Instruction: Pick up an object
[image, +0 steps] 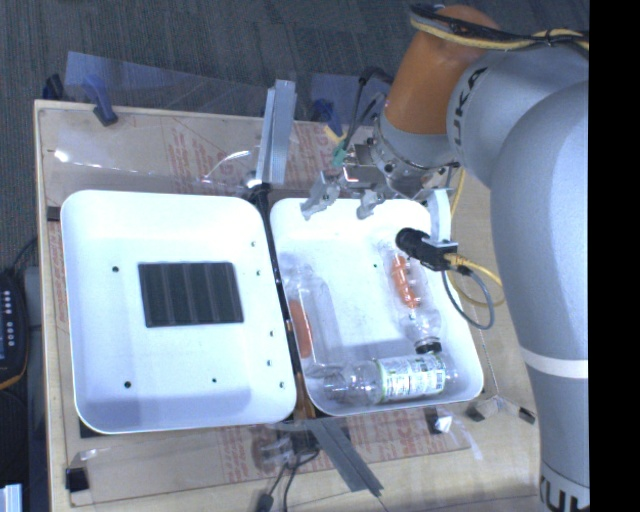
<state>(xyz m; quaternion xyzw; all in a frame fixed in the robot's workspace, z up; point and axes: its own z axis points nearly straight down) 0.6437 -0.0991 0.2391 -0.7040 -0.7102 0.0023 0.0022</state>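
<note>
Looking down on the pale wooden worktop (150, 455), two shallow white plastic bins sit side by side. The left bin (90, 300) carries a dark ribbed rectangular panel (190, 294) on its floor.

The right bin (340, 225) is where the objects are. Along its near wall lies a clear plastic bottle with a white printed label and a dark cap (395, 380), on its side, cap end pointing right. Against the right wall rests a second clear bottle with orange contents showing through (408, 290), lying lengthwise with its dark cap toward the near corner. Against the left wall, a third clear container with an orange strip along it (303, 315) lies stretched out lengthwise. All three are see-through and hard to outline against the white.

The grey arm with the orange band (440, 70) comes in from the right, its two-finger gripper (341, 202) poised over the far edge of the right bin. The jaws stand spread apart, nothing between them, well apart from the labelled bottle and short of the other two. A black cylindrical fitting with a yellow cable (425, 248) hangs just beside the wrist.
</note>
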